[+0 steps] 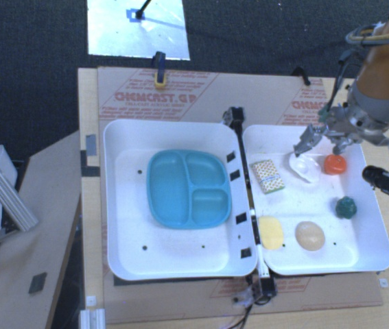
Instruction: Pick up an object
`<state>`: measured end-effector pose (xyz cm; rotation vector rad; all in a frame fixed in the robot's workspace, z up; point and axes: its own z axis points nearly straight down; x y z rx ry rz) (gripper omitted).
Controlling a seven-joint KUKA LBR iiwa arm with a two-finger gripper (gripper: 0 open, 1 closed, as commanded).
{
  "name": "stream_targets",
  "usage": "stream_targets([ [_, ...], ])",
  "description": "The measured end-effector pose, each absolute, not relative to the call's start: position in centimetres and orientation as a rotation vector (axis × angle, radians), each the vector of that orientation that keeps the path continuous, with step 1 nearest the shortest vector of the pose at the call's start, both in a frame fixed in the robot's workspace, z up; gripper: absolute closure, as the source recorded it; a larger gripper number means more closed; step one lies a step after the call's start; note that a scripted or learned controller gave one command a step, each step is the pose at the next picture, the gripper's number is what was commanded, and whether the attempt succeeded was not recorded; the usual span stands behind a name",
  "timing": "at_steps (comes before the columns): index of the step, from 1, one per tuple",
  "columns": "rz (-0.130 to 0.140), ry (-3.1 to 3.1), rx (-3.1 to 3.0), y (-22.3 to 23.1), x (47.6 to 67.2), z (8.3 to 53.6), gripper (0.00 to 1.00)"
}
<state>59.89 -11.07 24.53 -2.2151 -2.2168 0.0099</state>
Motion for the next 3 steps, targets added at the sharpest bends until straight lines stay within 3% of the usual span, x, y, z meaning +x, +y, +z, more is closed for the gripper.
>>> stream_targets([
  [1,-0.001,-2.225,-2.219,-11.0,60.1,25.2,0.00],
  [3,0.003,-2.221,-2.217,-9.3,59.9,13.5,0.00],
])
